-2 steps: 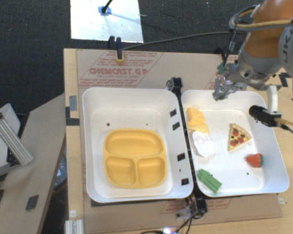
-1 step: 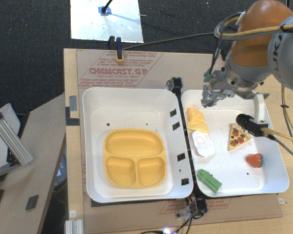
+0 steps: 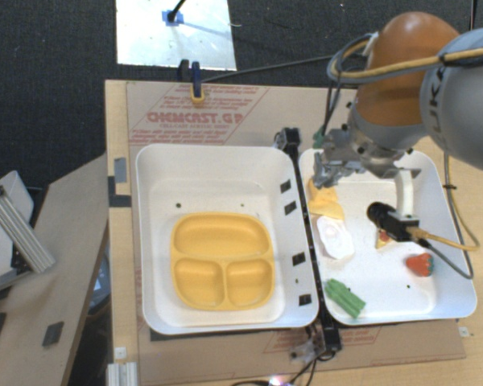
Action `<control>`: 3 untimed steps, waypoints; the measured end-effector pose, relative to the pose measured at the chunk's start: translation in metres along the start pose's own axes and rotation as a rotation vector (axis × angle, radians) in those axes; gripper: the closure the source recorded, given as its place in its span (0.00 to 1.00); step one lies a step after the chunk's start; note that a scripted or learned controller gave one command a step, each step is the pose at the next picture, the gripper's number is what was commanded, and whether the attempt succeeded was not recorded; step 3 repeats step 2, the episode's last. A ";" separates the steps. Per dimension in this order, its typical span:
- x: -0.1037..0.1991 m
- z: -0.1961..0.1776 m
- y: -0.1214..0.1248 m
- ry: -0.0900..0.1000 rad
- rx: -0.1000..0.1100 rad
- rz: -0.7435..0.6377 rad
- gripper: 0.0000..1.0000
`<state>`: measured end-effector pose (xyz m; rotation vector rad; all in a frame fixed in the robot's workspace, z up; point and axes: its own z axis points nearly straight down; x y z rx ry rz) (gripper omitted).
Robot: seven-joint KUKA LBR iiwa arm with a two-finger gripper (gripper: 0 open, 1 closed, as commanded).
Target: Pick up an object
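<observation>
Gripper point(image 3: 332, 173) down over the yellow wedge point(image 3: 325, 201) in right bin point(image 3: 455, 296); can't tell its state.

Grey arm point(image 3: 467, 95), orange band, black cables.

Pale yellow wedge point(image 3: 326, 202) lies flat; right bin's point(image 3: 451, 296) near-left area.
</observation>
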<state>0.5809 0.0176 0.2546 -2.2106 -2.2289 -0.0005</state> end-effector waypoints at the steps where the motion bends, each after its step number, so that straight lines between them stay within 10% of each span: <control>1: 0.035 0.007 -0.025 0.000 0.001 0.000 1.00; 3: 0.082 0.024 -0.040 0.000 0.000 -0.001 1.00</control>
